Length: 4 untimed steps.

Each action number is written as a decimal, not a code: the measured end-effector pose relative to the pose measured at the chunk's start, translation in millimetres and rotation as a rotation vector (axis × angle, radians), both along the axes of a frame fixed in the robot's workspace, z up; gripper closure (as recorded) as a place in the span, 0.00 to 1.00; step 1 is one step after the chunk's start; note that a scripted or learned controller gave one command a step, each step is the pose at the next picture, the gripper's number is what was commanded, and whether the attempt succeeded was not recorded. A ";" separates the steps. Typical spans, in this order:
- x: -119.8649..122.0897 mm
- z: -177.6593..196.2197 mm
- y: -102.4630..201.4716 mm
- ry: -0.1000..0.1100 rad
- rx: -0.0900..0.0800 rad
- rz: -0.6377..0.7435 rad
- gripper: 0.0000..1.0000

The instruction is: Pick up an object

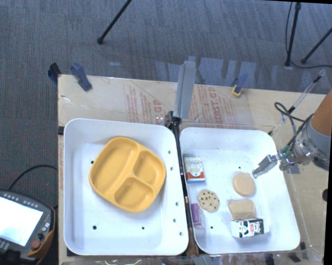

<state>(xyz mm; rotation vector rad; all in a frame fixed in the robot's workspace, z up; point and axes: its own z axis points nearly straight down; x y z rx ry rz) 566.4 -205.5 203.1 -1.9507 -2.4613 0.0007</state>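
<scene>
The right bin (pixel 228 140) holds several small items. A red and white box (pixel 194 168) lies at its left side, with a chocolate-chip cookie (pixel 208 200) just below it. A round tan disc (pixel 244 184) sits mid-right, a tan bread slice (pixel 242 208) is below that, and a black and white carton (pixel 247 227) lies nearest the front. My gripper (pixel 264 166) hangs over the bin's right part, just up and right of the tan disc, with nothing visibly in it.
A yellow divided plate (pixel 128 173) lies in the left bin (pixel 75 219). A thin purple item (pixel 195 213) rests against the right bin's left wall. A grey upright post (pixel 184 96) stands behind the bins. A teach pendant (pixel 13 221) sits at the lower left.
</scene>
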 end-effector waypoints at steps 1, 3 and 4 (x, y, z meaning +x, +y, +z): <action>-5.9 -112.8 -1.6 0.010 0.005 -0.245 0.00; 24.7 -104.3 -2.0 -0.001 0.002 -0.189 1.00; -46.9 -109.1 -1.1 0.000 0.001 0.208 1.00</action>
